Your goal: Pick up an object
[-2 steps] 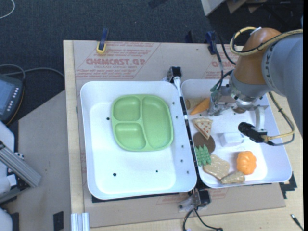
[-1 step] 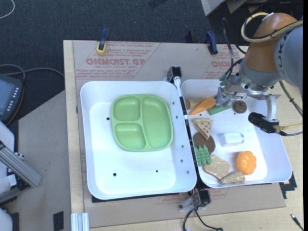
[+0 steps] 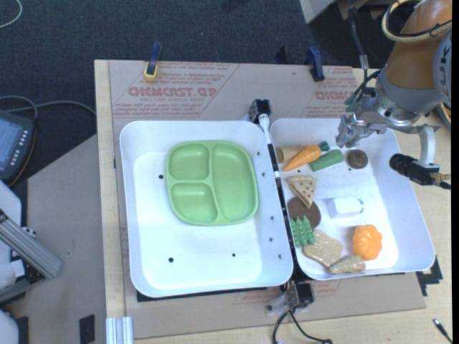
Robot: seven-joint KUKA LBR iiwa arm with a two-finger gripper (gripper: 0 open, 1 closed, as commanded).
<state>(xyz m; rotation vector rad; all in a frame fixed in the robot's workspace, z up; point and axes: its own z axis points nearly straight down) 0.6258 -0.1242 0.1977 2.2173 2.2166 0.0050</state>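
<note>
The right bin holds several toy foods. An orange carrot and a green pickle lie at its far side, with a small brown round piece just to their right. Nearer lie a tan wedge, a brown disc, a white block, a green leafy piece, an orange pumpkin-like piece and two beige biscuits. My gripper hangs over the bin's far side, just above the pickle's right end and the brown piece. Nothing shows in its grasp.
The left bin bears a light green divided plate. A black divider with clamps runs between the bins. The grey arm with its orange band comes in from the upper right. A black cable fitting overhangs the right bin's rim.
</note>
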